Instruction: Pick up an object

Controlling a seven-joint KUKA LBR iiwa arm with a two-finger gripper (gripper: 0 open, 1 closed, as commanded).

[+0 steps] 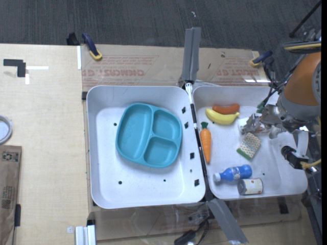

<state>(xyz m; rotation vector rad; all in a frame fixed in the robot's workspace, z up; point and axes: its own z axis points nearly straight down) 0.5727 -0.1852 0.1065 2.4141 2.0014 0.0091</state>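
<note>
I work at a light wooden bench (41, 116) with dark carpet (127, 9) behind it and a sheet of cardboard (138, 65) under two white bins. The left bin (97, 152) holds a blue divided plate (149, 135). My gripper (254, 124) hangs in the right bin (286, 185), just above a small checkered sponge (249, 146); I cannot tell how my jaws stand. Near it lie a banana (222, 117), a carrot (205, 143), a blue bottle (234, 173) and a can (250, 186).
</note>
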